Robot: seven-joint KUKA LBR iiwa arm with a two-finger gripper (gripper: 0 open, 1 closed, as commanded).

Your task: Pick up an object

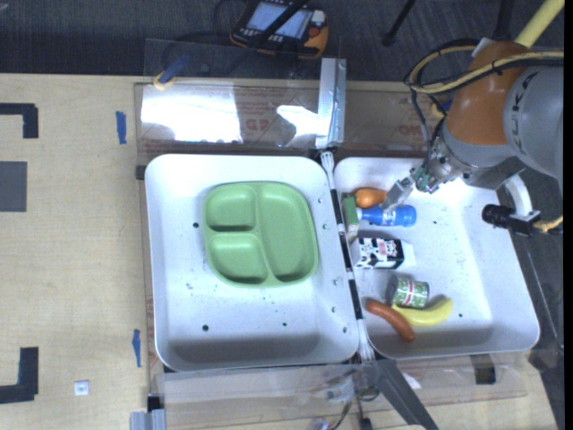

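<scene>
Looking down at a slant on the tabletop, I saw two shallow white bins side by side. The left bin held a green divided plate, lying flat near its middle. The right bin held a cluster of small things along its left wall: an orange piece at the top, a blue and white bottle lying on its side just beside it, a black and white carton below that, then a green can touching a yellow banana, with a red sausage shape lowest and nearest the front wall. The grey arm, with its orange band, reached in from the right, and its gripper hovered above the upper part of the right bin, just beside the cap end of the bottle and near the orange piece. Nothing showed between its fingers, and I could not tell whether they stood apart or together, since the view was too small there. Any of these things could serve as the object to pick, and the bottle looked the likeliest. My worry was crowding: the bottle and orange piece lay so close that a descent might straddle both, nudge one against the wall, or pinch the round bottle off centre so that it rolled free.
</scene>
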